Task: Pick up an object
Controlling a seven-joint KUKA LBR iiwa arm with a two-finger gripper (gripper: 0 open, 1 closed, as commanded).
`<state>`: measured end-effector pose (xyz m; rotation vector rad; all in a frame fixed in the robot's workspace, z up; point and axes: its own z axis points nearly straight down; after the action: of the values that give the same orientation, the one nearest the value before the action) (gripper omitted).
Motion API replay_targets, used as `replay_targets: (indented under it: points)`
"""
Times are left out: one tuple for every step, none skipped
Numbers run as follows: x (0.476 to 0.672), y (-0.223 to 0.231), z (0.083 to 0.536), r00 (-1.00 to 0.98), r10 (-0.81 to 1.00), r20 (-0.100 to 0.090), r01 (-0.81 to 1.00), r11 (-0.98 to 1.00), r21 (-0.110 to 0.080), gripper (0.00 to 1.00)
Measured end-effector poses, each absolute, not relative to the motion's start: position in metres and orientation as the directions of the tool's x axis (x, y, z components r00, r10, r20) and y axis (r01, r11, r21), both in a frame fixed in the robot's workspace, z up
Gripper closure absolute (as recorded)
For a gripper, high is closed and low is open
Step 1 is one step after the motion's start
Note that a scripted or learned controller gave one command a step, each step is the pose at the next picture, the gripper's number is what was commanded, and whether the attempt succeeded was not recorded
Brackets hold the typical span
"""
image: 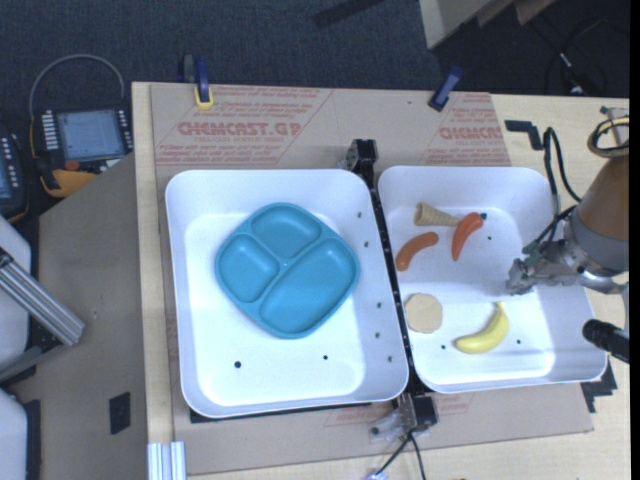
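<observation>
The right bin (540, 368) holds a yellow banana (482, 332), a round tan cookie (423, 313), an orange sausage (416, 250), an orange-red carrot (466, 235) and a small tan cone (430, 213). My gripper (522, 276) reaches in from the right and hangs low near the bin's right side, just above and right of the banana. No object shows between its fingers. The banana lies a short way below the gripper tips.
The left bin (200, 368) holds a blue divided plate (287, 268). A black clip (362, 154) sits between the bins at the back. Blue and yellow clamps (203, 86) hold the cardboard base. A pendant with a screen (88, 134) lies far left.
</observation>
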<state>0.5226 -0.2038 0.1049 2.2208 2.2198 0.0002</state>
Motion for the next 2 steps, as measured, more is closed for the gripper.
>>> replay_targets:
  points:
    - [0.53,-0.207,0.149,0.0,1.0,-0.001,1.0,0.0,0.002,1.0]
    - [0.53,-0.207,0.192,-0.001,1.0,-0.003,1.0,0.001,0.006,1.0]
